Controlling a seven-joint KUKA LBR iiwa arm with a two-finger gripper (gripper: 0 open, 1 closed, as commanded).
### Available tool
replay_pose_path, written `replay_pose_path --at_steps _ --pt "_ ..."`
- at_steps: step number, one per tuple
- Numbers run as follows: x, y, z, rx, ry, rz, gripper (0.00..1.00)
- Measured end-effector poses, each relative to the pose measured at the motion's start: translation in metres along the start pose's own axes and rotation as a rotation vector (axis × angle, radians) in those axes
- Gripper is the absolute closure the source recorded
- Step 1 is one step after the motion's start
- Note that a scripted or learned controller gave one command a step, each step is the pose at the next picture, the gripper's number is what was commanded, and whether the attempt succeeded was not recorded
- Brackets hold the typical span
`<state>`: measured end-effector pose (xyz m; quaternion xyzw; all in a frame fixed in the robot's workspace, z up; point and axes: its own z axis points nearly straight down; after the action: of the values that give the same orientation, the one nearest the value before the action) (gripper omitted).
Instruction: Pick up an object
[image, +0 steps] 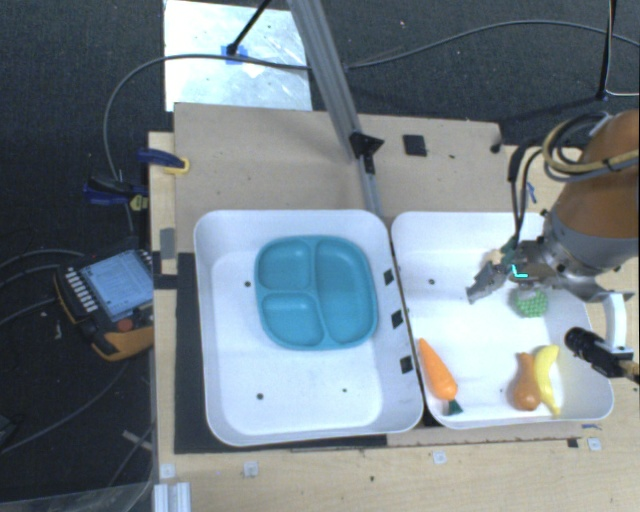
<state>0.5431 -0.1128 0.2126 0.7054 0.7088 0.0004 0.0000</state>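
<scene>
The right bin (440, 245) holds an orange carrot (437, 371) near its front left corner. An orange pear-shaped toy (526, 383) and a yellow banana (548, 377) lie side by side at the front right. A small green object (533, 303) lies by the bin's right side, partly under the arm's wrist. My gripper (489, 283) hangs over the middle of the right bin, just left of the green object and above the bin floor. I see nothing held in it.
A blue divided plate (316, 292) lies in the left bin (228, 400). The grey and orange arm (598, 190) fills the upper right. A slanted metal pole (335, 85) crosses the bench's back. Cables and a handheld pendant (108, 300) lie off the bench at left.
</scene>
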Motion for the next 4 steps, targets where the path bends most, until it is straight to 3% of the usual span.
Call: replay_pose_path --at_steps 1,3,4 --pt "0.000 0.000 0.000 -0.001 0.000 0.000 0.00" --pt "-0.006 0.000 0.124 0.004 0.000 0.004 0.00" --pt "-0.007 0.002 0.125 -0.003 0.000 0.004 0.00"
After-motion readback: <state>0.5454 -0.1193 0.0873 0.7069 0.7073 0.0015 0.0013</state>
